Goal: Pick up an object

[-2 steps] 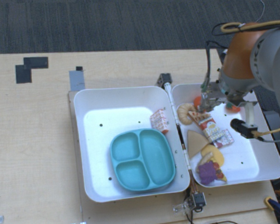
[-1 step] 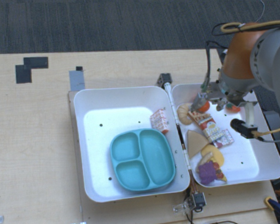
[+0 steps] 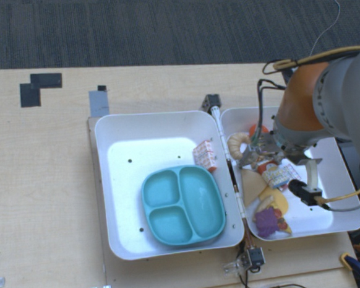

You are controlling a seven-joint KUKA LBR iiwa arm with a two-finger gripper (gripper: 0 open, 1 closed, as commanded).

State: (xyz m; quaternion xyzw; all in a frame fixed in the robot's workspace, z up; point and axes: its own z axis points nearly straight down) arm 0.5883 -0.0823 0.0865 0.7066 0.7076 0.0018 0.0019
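Now the tool (image 3: 260, 155) hangs low over the right bin (image 3: 344, 223), just above a small printed packet (image 3: 280, 176); its grip I cannot tell. Light and crinkly, the packet probably suits a pinch across its narrow middle.

The grey arm with its orange band (image 3: 325, 101) is running off the right edge, so its upper length is cut off. Its wrist is covering the back of the right shallow white bin (image 3: 347, 220), and the two-finger gripper (image 3: 261, 155) is sitting among clutter there, too tangled to read. A small orange-red object (image 3: 255, 130) is peeking out beside the wrist, mostly hidden. A blue-patterned white packet (image 3: 280, 176) is lying partly under the gripper's hardware.
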